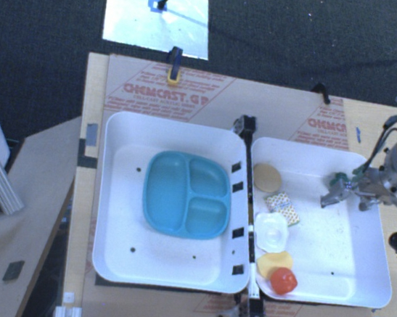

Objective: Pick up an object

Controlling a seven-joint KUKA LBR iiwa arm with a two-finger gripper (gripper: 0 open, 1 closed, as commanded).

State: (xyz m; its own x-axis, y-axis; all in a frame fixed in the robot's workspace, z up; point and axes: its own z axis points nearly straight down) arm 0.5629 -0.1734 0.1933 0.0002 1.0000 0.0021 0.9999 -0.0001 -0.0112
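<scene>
Here the claw (337, 192) hangs over the right bin (368, 284), and I cannot tell its state. A red ball (283, 281) touches a yellow block (272, 260).

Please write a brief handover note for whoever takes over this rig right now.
Gripper: above the right white bin, upper right part, with nothing between its fingers.
Objects, all along that bin's left side: round tan disc, checkered packet, white square cup, yellow piece, red ball.
Left white bin: blue sectioned plate.
Done: nothing picked yet.
Left: choose an object, grasp and lift it.
</scene>
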